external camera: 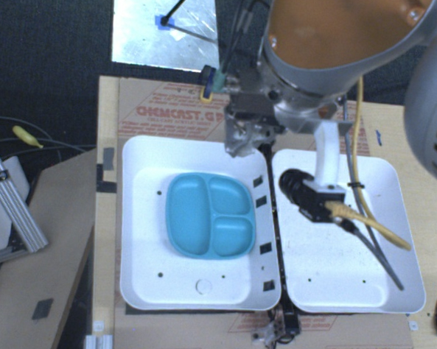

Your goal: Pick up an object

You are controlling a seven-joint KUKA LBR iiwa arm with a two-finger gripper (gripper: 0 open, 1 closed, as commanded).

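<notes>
Blue three-compartment plate (208, 215) is lying flat in the middle of the left bin (142, 276). Gripper (243, 145) is hovering at that bin's far corner, beside the right bin (378, 287), apart from the plate. Both bins are sitting side by side on the cardboard-covered surface (171, 110).

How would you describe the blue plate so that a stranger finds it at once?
Two white bins sit side by side; take the left bin. The plate lies flat near its middle. It is light blue, with three compartments, the only coloured thing there.
</notes>
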